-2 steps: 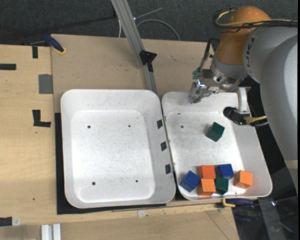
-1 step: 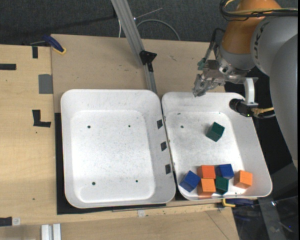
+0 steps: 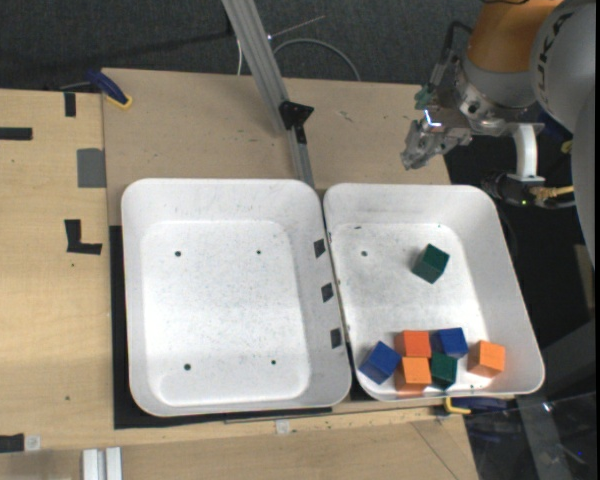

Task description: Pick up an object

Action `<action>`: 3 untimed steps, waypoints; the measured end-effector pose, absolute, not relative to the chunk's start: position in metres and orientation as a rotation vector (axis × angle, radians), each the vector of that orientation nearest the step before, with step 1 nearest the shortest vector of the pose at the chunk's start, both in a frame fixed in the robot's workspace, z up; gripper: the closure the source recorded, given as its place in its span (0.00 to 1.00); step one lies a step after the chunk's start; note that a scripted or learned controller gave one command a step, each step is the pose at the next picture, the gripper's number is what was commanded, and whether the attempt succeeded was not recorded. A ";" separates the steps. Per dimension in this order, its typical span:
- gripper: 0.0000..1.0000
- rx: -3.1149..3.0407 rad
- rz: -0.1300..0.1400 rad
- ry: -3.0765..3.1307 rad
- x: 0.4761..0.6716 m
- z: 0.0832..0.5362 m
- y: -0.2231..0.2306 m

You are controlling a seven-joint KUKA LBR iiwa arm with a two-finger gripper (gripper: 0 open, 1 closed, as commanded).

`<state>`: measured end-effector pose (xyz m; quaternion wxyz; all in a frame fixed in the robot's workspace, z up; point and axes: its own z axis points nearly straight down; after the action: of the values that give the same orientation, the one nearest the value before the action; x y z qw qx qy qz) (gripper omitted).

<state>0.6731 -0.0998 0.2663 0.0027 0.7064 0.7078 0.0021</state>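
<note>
The right bin holds several small cubes. A dark green cube lies alone near its middle. Along the bin's near edge sit a blue cube, an orange cube, another blue cube, a second dark green cube, an orange cube and an orange cube. My gripper hangs above the bench just beyond the right bin's far rim, well clear of the cubes. Nothing shows between its fingers.
The left bin lies beside the right one. A slanted metal pole rises from a clamp between the bins at the back. Black tape marks and a blue-yellow clip sit on the bench at left.
</note>
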 end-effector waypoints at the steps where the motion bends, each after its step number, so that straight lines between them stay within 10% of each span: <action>1: 1.00 2.217 0.000 2.230 0.646 0.267 -0.046; 3: 1.00 2.219 -0.004 2.231 0.596 0.240 0.040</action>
<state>0.5957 0.0405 0.2396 -0.0023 0.7052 0.7090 -0.0014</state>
